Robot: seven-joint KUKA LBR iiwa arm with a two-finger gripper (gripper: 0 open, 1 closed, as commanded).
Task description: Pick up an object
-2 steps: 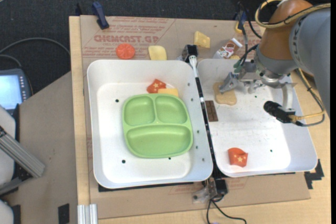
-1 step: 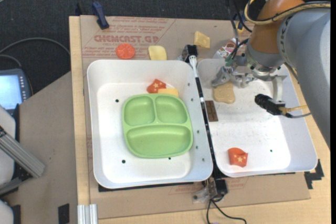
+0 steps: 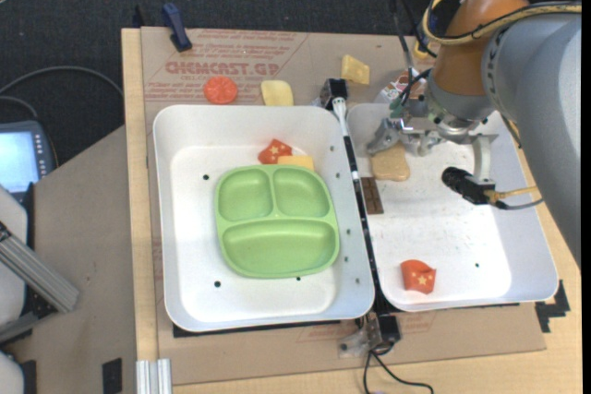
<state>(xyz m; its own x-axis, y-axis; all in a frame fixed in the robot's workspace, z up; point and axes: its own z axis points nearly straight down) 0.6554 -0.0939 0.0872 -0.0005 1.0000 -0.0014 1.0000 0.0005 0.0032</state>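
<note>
a red piece (image 3: 417,276) is seen nearest in the right bin (image 3: 517,277). a green divided plate (image 3: 275,220) is set in the left bin (image 3: 180,226). farther back, a tan piece (image 3: 391,166) lies just below the gripper (image 3: 404,136); whether it is open cannot be told.

The claw (image 3: 406,136) hangs over the right bin (image 3: 480,277) just above a tan piece (image 3: 391,166); a green divided plate (image 3: 275,220) fills the left bin (image 3: 175,226).

You see even, bright overhead light; the white bins (image 3: 175,226) glare slightly, shadows stay soft, and detail blurs mildly throughout.
</note>
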